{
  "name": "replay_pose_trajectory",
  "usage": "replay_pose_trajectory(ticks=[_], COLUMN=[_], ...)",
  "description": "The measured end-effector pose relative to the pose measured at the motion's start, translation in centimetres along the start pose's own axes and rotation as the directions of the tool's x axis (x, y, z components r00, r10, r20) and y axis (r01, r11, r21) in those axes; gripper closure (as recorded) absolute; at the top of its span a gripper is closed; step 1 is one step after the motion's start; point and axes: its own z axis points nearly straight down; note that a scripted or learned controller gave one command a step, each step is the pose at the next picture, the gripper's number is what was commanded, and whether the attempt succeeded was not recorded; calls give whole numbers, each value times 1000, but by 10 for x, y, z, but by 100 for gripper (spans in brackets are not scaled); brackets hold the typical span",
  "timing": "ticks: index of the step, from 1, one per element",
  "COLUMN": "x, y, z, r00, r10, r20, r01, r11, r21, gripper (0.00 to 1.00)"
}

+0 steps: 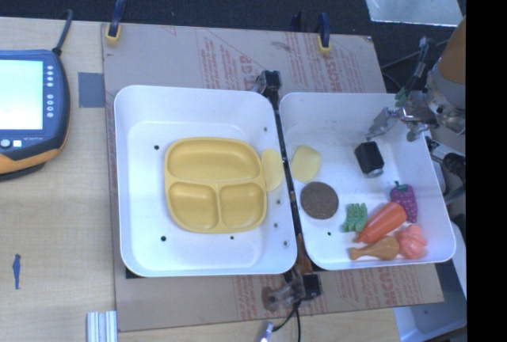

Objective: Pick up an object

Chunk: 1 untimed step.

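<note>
The right bin (333, 115) holds several toy foods. A pale yellow chip (306, 162) lies near its left wall, with a brown round patty (319, 199) just below it. Toward the front right sit a green vegetable (356, 216), an orange carrot (383, 222), purple grapes (403, 198), a tan drumstick (376, 251) and a pink-orange piece (412, 240). A small black cylinder (369, 158) lies in the middle right. My gripper (400, 120) hangs over the bin's back right part, just above and right of the black cylinder; I see nothing held in it.
The left bin (135, 119) holds a yellow divided plate (214, 182). Another yellow chip (272, 169) rests at the wall between the bins. A teach pendant (28, 107) lies on the bench at far left. Clamps (115, 24) hold the cardboard sheet at the back.
</note>
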Motion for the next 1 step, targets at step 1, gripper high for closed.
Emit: replay_pose_trajectory(ticks=[1], x=[1], y=[35], z=[53], r00=[1000], r10=[-2], r20=[0], r01=[2], r11=[1000], r21=[1], gripper=[0])
